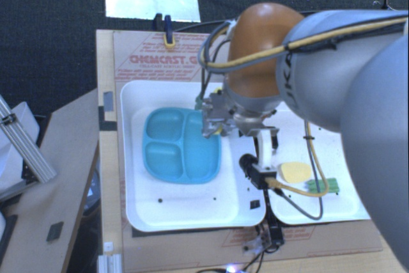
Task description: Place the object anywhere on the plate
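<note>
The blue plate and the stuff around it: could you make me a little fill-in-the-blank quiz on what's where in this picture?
1. The blue plate lies in the ____ of the two white bins in the camera view.
2. The plate is divided into ____ compartments.
3. The yellow object lies in the ____ bin.
4. The band above the arm's wrist is ____.

Missing words: left; three; right; orange
</note>
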Tool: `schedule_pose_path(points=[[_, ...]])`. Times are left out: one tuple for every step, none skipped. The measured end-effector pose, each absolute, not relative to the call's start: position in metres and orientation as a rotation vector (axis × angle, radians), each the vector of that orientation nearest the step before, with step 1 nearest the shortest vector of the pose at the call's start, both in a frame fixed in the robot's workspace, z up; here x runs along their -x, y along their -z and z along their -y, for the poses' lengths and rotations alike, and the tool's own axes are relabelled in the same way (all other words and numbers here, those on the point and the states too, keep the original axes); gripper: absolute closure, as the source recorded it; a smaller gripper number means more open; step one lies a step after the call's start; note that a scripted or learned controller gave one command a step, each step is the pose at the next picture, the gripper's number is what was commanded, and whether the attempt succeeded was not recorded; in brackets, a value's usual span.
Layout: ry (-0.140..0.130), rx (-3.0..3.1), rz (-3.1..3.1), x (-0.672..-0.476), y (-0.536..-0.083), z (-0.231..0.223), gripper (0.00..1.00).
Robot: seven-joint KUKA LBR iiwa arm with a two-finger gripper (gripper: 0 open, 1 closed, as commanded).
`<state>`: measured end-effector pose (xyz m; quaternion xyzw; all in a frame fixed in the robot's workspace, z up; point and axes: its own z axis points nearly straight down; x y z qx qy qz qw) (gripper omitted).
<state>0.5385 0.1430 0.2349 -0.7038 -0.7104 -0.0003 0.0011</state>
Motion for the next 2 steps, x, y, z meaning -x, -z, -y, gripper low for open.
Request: schedule_pose_path(points=[[0.0,2.212,2.229,-0.5225,-0.2269,-0.1635,1.0],[0.001,2.217,2.226,-0.5232,-0.2273,-0.1622,0.0]])
